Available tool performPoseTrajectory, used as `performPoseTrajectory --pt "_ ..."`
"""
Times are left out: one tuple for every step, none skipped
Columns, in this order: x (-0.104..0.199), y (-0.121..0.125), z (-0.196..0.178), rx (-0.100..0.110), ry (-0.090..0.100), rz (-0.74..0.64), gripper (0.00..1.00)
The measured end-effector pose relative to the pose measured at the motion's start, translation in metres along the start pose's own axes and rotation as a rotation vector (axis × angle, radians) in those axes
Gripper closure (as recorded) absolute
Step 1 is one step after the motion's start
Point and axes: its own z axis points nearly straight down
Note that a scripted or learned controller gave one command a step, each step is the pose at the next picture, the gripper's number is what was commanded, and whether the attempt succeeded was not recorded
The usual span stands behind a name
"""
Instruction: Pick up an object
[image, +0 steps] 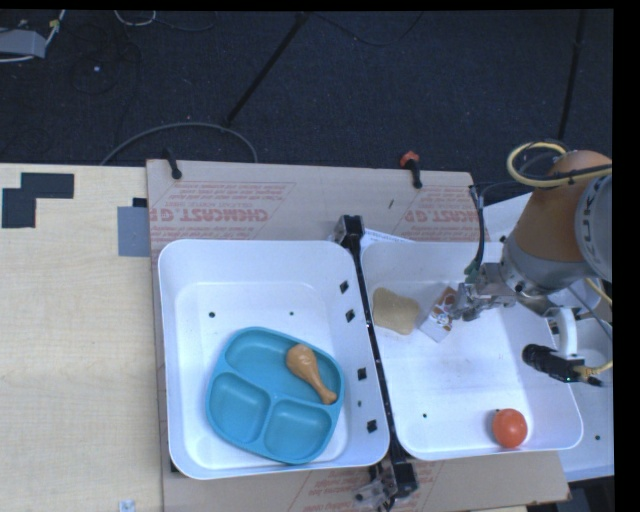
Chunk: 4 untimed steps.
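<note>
My gripper (447, 310) hangs low over the upper middle of the right bin (470, 440), reaching in from the right. Just to its left a tan, flattish lump (394, 311) lies on the bin floor, close to the gripper tip or touching it; I cannot tell which. A small pale piece sits at the gripper tip, too blurred to identify. An orange-red ball (510, 428) rests in the bin's near right corner, well away from the gripper. In the left bin (190, 280) a tan drumstick (312, 372) lies on a blue divided plate (240, 410).
A black divider with clips (366, 350) runs between the two bins. A black fitting (553, 362) sticks in over the right bin's right rim. The arm's grey body and orange band (560, 220) stand above the bin's far right corner.
</note>
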Motion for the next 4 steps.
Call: performPoseTrajectory --pt "0.007 0.001 -0.059 0.018 -0.001 -0.002 1.0" --pt "-0.002 0.009 -0.114 0.016 -0.002 -0.001 1.0" --pt "-0.003 0.01 -0.151 0.018 -0.001 -0.002 1.0" --pt "0.054 -0.002 -0.138 0.024 0.001 -0.003 1.0"
